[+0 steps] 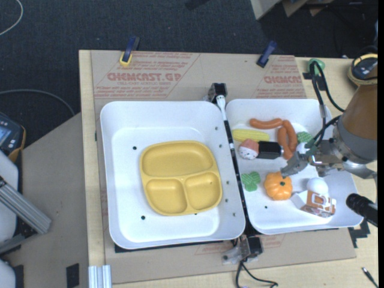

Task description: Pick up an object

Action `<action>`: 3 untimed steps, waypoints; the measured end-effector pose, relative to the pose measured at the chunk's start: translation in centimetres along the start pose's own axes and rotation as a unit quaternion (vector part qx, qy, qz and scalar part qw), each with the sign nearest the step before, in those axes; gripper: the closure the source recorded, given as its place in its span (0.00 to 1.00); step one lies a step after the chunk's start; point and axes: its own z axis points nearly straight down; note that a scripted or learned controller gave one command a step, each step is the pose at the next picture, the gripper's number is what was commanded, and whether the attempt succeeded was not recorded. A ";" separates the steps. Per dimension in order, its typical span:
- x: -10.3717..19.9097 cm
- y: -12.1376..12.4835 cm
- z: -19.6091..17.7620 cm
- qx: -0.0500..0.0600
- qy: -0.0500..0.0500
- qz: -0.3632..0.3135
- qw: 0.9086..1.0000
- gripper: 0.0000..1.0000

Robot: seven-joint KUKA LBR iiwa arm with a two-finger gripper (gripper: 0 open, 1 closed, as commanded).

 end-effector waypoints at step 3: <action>0.0 0.1 9.8 -0.004 0.000 -0.002 1.000 0.00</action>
